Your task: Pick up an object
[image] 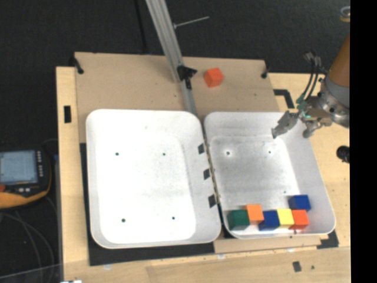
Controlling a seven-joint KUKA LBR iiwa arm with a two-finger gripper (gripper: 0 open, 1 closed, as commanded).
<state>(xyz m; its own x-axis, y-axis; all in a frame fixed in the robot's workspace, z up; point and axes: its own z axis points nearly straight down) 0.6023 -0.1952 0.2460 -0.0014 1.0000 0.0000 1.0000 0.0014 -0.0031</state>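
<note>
Right bin point(306, 158) — tool point(296, 125) open, blocks point(270, 217) well apart.

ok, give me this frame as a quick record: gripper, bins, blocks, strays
gripper: gripper over the right bin's far right corner, fingers spread, nothing between them
right bin: right bin, blocks clustered along its near edge
blocks: green block, orange block, blue block, yellow block, second orange block, second blue block
left bin: left bin, no blocks
stray: orange cube on the board behind the bins
</note>
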